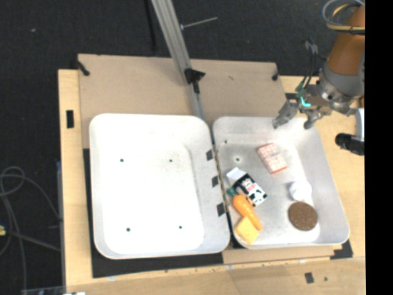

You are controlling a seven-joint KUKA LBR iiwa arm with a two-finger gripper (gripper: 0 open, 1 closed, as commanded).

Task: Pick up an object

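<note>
A: The end effector (297, 114) hangs spread and holding nothing over the right bin's (325, 165) upper edge, upper right of frame.

B: The pink box (272, 157) lies just below, apart from the rest; descending squarely astride it looks safest.

Two bins sit side by side on the tabletop (70, 183). In the right bin (325, 165), a carton (272, 157) lies behind a disc (303, 216); a carrot (247, 208) lies near the left wall.
</note>
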